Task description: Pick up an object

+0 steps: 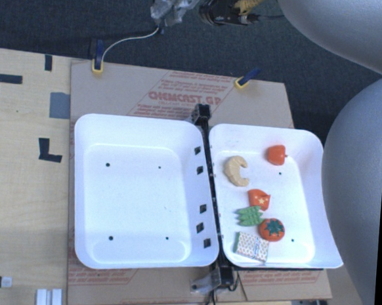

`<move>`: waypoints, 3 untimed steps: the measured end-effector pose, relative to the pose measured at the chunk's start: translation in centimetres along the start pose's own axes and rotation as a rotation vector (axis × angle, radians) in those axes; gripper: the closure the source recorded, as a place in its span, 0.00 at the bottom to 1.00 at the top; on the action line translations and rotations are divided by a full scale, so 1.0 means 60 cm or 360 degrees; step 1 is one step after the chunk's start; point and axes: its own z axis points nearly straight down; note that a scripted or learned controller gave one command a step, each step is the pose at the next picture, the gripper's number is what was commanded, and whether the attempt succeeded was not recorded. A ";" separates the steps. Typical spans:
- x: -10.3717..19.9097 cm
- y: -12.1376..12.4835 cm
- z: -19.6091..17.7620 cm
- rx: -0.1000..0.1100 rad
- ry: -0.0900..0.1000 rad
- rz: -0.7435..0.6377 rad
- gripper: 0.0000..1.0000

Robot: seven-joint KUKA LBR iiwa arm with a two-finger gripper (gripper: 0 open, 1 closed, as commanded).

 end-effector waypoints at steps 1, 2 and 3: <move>0.023 0.001 -0.001 -0.0001 -0.0002 0.0006 1.00; 0.024 0.000 -0.001 0.0000 -0.0002 0.0004 1.00; 0.024 0.000 -0.001 0.0000 -0.0002 0.0004 1.00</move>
